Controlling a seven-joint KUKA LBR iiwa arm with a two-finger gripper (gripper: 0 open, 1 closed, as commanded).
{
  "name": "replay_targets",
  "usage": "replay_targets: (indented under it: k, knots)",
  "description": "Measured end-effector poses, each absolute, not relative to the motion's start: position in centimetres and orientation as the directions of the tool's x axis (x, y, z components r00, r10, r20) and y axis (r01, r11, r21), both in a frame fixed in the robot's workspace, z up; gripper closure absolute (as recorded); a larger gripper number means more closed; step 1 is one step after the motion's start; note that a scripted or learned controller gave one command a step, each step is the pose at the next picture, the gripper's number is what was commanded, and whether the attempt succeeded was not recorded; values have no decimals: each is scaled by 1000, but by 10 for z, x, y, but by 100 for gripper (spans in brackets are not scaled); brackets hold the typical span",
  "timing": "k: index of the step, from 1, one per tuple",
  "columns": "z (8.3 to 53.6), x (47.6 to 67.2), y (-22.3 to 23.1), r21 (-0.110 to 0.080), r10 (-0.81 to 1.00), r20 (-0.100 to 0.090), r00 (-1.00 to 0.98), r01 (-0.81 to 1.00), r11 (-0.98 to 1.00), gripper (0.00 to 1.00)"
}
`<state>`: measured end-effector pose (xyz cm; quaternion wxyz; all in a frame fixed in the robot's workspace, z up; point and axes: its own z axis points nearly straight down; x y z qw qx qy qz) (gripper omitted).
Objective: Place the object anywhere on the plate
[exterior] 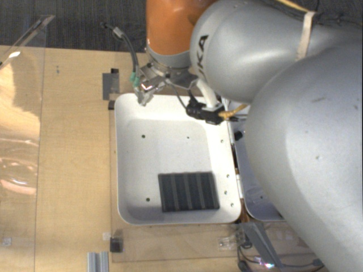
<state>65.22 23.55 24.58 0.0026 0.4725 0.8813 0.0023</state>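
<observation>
Arm (272, 67) comes in from the right, big grey body covering most of the right bin (255, 205). Orange band (170, 16) sits at top centre, above the wrist. Gripper (143, 98) hangs at the far left corner of the left bin (130, 152), right over the rim; small and blurred there, so cannot tell whether it is spread or closed, or whether it has anything in it. A black cable clip (204, 113) dangles just right of it over the bin's far edge.

Dark ribbed plate (188, 191) lies flat on the floor of the left bin, near its front edge, toward the right side. It is well apart from the gripper, at the diagonally opposite end of the bin. No separate object can be made out on the plate. Wooden bench (62, 152) shows to the left.
</observation>
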Motion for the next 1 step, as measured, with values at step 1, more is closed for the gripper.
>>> replay_targets:
  k: [1]
  knots:
    - [97,637,208,8,882,-1,-471,882,471,100]
